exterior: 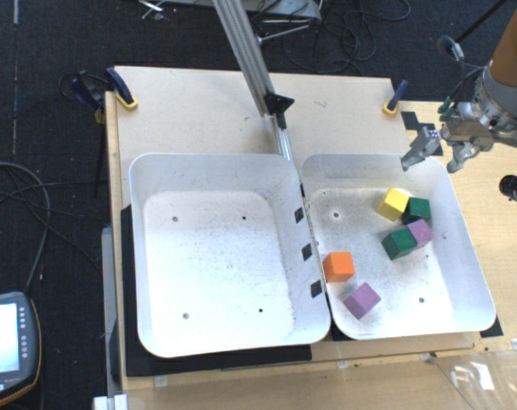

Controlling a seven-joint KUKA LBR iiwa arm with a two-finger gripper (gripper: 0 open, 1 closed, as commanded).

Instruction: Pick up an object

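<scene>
The right bin (463,267) holds several small blocks. A yellow block (394,203) lies near its far side, with a dark green block (419,209), a light purple block (420,231) and a larger green block (399,243) clustered beside it. An orange block (338,266) and a purple block (361,300) lie nearer the front left of that bin. My gripper (435,154) hangs above the bin's far right corner, its fingers spread open with nothing between them. It is well above and to the right of the yellow block.
The left bin (143,229) sits beside the right one, sharing a middle ridge with black tabs. A slanted metal pole (249,54) reaches down to the bins' far edge. Clamps sit at the board's back corners. A tablet-like pendant (6,344) lies at the bottom left.
</scene>
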